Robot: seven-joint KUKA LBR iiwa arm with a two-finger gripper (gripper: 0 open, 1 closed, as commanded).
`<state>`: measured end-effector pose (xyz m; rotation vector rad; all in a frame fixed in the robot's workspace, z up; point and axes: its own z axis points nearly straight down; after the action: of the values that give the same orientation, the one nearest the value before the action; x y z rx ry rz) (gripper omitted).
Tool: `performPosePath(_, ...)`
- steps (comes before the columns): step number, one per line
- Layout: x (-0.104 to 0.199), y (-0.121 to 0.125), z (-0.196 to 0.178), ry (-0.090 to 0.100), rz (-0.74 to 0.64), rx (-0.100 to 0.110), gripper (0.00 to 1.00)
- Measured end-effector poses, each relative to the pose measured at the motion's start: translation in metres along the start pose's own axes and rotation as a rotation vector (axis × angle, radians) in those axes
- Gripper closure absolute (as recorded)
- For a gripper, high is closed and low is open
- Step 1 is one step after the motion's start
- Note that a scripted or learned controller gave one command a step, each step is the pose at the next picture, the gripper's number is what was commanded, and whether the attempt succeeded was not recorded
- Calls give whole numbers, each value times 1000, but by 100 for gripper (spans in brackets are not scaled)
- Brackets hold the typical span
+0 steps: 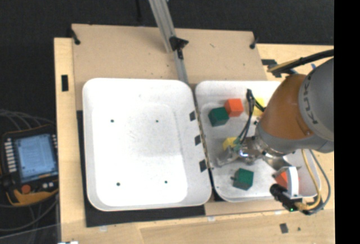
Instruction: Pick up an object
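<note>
Illumination is even and moderately bright from overhead. The two white bins (140, 141) read near overexposure, with little surface detail. Shadows are soft and short beside the arm (292, 113). The floor around the counter (124, 52) is dark. Overall sharpness is low; fine detail is soft and grainy.

One fixed camera, probably fairly high, looks slantwise down on both bins (140, 141).

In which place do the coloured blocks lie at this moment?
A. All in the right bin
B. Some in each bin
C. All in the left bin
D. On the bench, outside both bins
A: the orange block, the two green blocks and the yellow piece all lie inside the right bin, where the gripper works.
</note>
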<state>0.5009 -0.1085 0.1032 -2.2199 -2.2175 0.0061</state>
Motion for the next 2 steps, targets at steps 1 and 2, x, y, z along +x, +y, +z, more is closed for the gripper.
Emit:
performPosePath(1, -1, 3, -14, -1, 6, -10, 100)
performPosePath(2, -10, 8, -73, -2, -3, -13, 100)
